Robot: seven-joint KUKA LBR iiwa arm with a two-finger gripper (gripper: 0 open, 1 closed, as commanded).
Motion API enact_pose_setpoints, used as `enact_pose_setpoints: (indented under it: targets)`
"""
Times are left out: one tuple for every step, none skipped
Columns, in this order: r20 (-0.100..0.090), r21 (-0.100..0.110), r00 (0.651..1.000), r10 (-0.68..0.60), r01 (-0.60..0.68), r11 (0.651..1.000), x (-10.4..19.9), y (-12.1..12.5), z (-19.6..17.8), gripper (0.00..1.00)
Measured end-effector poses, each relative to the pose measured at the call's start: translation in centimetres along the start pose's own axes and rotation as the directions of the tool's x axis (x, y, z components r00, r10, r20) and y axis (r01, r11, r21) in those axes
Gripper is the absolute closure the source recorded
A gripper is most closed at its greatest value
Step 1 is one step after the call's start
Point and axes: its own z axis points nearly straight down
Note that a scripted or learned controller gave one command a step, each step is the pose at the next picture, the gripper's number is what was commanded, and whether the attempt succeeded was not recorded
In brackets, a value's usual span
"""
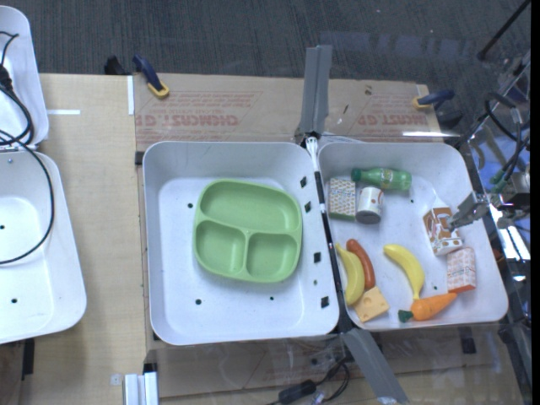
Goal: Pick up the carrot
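The carrot [432, 305], orange with a green stub at its left end, lies flat near the front wall of the right bin [481, 175]. It sits just below a small red-and-white carton [461, 270] and to the right of a cheese wedge [371, 305]. My gripper [467, 213] shows as a grey tip over the bin's right side, beside another red-and-white carton [441, 229]. It hangs well behind the carrot and holds nothing that I can see.
The right bin also holds a banana [407, 265], a sausage [363, 261] on a second banana [350, 275], a green bottle [382, 177], a can [369, 204] and a small box [342, 197]. A green divided plate [248, 230] lies in the left bin [164, 226].
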Motion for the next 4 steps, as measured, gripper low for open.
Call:
enact_pose_setpoints:
  targets:
    - [0.0, -0.003, 0.991, -0.137, 0.137, 0.991, -4.3, 0.7, 12.1, 0.0]
    - [0.001, -0.003, 0.906, -0.423, 0.423, 0.906, 5.7, -0.5, 18.2, 0.0]
    - [0.003, -0.005, 0.858, -0.513, 0.513, 0.858, 3.6, 7.0, 18.1, 0.0]
    - [0.005, -0.006, 0.939, -0.343, 0.343, 0.939, -0.1, 14.5, 18.0, 0.0]
